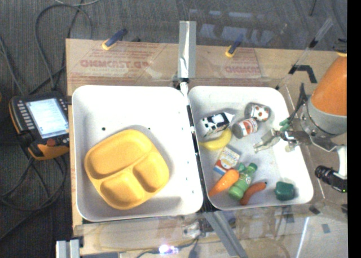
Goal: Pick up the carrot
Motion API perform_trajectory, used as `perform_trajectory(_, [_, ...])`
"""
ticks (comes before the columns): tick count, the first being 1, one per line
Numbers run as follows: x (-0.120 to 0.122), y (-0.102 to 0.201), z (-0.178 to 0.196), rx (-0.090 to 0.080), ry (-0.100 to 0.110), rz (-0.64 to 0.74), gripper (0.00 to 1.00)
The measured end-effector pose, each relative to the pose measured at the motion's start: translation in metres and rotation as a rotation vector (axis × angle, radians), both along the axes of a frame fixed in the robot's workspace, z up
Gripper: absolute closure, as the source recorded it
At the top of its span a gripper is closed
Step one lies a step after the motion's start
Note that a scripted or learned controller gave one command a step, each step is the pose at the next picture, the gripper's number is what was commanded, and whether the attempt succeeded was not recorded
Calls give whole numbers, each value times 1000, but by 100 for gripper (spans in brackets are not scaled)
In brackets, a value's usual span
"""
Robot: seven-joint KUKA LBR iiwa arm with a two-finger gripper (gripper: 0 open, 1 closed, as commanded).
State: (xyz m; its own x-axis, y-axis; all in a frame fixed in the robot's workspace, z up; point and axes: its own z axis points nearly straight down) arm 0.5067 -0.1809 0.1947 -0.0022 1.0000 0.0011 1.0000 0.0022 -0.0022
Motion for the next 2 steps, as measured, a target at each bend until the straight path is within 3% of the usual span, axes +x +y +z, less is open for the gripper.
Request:
perform_trajectory(1, [-24,28,-67,0,1,-30,0])
perform_trajectory(2, [-18,79,-101,-9,-20,137,0])
